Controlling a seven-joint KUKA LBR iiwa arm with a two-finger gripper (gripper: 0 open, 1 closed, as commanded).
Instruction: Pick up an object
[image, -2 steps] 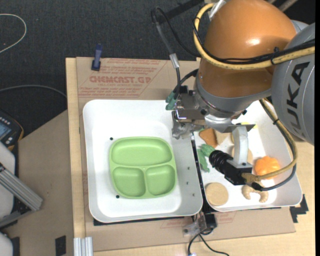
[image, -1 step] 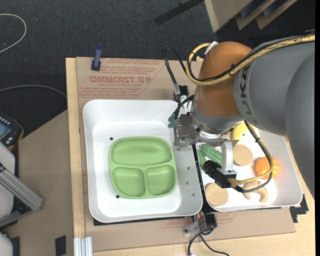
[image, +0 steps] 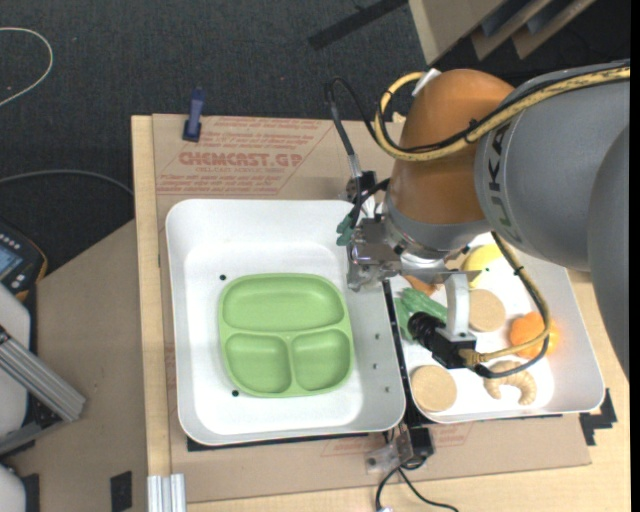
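Bright, even light; soft shadows.

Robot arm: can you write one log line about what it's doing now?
arm: over right bin, near the divider | right bin: toy food | left bin: green tray

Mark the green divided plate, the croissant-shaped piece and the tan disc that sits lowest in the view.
green divided plate (image: 283, 303): camera view, floor of its long upper compartment.
croissant-shaped piece (image: 512, 386): camera view, middle of its curved body.
tan disc (image: 434, 389): camera view, centre of its flat top.
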